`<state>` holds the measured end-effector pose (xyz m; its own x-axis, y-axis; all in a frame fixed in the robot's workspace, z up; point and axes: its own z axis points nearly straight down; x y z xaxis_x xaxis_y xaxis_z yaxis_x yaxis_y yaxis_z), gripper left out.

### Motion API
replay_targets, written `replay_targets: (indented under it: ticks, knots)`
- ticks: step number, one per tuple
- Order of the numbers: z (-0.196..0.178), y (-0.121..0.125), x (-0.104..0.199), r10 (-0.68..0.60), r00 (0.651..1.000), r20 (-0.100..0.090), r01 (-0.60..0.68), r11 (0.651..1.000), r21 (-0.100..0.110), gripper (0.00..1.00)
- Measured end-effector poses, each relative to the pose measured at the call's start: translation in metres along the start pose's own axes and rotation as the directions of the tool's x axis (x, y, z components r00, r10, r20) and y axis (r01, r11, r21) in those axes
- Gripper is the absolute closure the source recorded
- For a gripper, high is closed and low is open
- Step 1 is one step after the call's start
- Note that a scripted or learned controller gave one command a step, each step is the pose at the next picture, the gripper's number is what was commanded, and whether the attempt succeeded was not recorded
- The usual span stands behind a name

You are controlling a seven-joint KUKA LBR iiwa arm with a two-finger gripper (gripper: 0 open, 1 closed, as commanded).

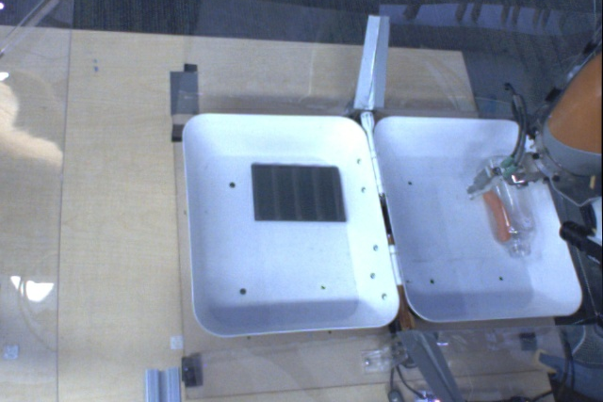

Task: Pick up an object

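Camera view: the gripper (pixel 506 172) hangs over the right bin (pixel 443 287) near its right edge; whether its fingers are spread or pressed together cannot be told. A clear tube with an orange core (pixel 509 219) lies just below it. The left bin (pixel 217 297) carries a dark ribbed pad (pixel 298 193) at its centre.

Both bins, the left bin (pixel 217 231) and the right bin (pixel 443 249), look like smooth, matt white plastic. A dark ribbed panel (pixel 298 193) lies matt in the left one. The bench (pixel 104 202) shows pale wood grain. At right, a clear glossy plastic object (pixel 509 217) has an orange core.
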<state>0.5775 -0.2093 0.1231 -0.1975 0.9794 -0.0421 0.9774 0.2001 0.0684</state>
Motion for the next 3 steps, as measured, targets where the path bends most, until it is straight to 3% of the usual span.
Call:
replay_targets:
  ticks: [1, 3]
  knots:
    - [0.0031, 0.0200, -0.0053, -0.058, 0.998, 0.000, 0.058, 0.998, -0.001, 0.00]
    - [0.0041, 0.0252, -0.0047, -0.077, 0.997, 0.003, 0.077, 0.997, -0.002, 0.00]
